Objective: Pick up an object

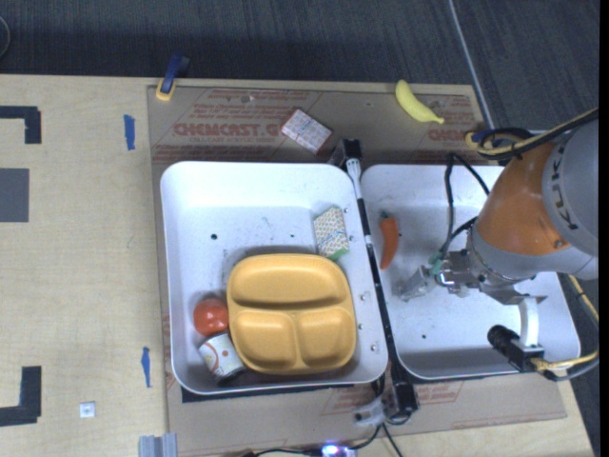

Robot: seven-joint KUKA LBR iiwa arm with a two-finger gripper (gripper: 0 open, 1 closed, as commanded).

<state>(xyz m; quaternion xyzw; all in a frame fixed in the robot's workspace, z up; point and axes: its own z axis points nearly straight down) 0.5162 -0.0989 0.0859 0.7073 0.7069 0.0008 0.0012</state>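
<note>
Jaws state: we cannot tell. Our gripper (416, 285) hovers in the right bin (419, 350) near the carrot (388, 239); a misaligned descent could nudge it away.

You are looking at two white bins, the left bin (181, 255) and the right bin (428, 350) — both smooth plastic with a soft sheen, the left one lightly speckled with dark marks. The yellow tray (290, 310) is moulded plastic, smooth and a little glossy. The carrot (388, 239) and the banana (417, 103) look like glossy plastic toys. Under the bins you see brown cardboard (238, 122), matt and printed in red, on a pale bench (76, 255) with a matt, wood-like finish. The arm's orange band (521, 208) is smooth and shiny; the gripper (419, 284) looks like bare grey metal.
</note>
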